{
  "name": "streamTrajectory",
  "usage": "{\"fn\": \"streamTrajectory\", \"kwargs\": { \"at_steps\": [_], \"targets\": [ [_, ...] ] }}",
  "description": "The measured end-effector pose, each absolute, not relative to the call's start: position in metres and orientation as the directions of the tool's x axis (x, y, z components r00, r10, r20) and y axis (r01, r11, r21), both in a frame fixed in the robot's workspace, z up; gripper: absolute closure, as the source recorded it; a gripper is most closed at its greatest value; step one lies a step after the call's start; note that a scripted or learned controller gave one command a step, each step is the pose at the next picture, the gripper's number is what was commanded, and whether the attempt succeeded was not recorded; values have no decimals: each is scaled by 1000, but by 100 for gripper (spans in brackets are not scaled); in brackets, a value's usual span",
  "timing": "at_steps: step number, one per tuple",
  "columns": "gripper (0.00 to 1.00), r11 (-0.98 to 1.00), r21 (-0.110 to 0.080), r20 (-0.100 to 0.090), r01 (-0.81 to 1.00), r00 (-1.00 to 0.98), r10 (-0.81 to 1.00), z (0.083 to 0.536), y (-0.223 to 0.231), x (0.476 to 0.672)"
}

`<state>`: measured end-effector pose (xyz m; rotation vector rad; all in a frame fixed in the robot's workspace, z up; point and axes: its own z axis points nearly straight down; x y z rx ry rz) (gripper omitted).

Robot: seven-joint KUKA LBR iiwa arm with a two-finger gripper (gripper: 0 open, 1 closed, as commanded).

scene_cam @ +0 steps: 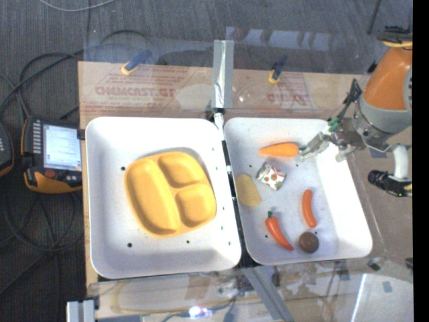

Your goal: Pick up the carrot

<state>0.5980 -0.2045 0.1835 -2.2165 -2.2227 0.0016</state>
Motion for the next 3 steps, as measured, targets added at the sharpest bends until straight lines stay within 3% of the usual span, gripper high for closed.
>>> {"fn": "streamTrajectory", "kwargs": {
  "at_steps": [1, 2, 3],
  "targets": [
    [0, 196, -1, -4, 981, -196, 981, 93, -179, 652],
    [100, 198, -14, -3, 980, -199, 980, 99, -179, 649],
    [100, 43, -20, 2, 999, -43, 999, 180, -77, 665]
  ]
}}
